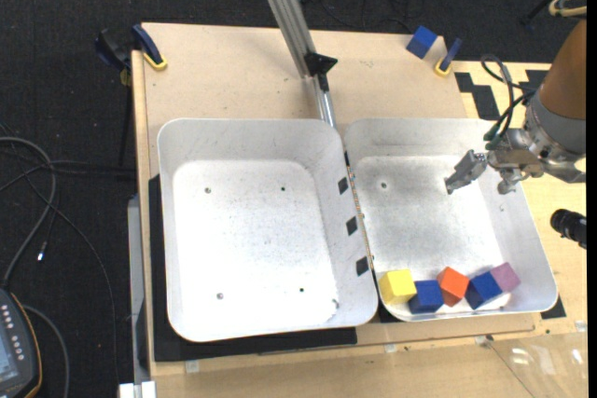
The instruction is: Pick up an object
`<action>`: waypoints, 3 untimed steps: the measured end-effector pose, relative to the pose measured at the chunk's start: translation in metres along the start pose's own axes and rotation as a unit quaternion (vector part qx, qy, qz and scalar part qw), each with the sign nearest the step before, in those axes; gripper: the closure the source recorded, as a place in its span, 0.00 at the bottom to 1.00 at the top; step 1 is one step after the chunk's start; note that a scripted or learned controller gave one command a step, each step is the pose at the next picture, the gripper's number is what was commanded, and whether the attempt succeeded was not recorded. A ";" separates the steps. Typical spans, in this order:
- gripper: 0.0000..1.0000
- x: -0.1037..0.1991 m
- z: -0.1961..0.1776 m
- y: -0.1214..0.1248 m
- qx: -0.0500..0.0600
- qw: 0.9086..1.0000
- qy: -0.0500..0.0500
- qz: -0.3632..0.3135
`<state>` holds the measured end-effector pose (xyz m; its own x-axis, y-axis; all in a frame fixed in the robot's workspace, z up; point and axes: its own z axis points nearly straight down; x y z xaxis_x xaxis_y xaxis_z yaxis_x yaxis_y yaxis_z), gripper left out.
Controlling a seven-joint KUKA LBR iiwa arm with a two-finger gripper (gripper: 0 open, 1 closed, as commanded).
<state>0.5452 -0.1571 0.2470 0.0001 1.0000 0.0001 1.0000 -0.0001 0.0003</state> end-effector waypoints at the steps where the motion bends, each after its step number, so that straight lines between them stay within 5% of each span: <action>1: 0.00 0.022 0.150 0.026 0.003 1.000 0.001 -0.002; 2: 0.00 0.036 0.114 -0.003 0.000 1.000 0.000 0.000; 3: 0.00 0.034 0.152 -0.045 0.000 1.000 0.000 0.001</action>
<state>0.5007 -0.1234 0.0948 0.0024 1.0000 -0.0004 1.0000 -0.0024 0.0009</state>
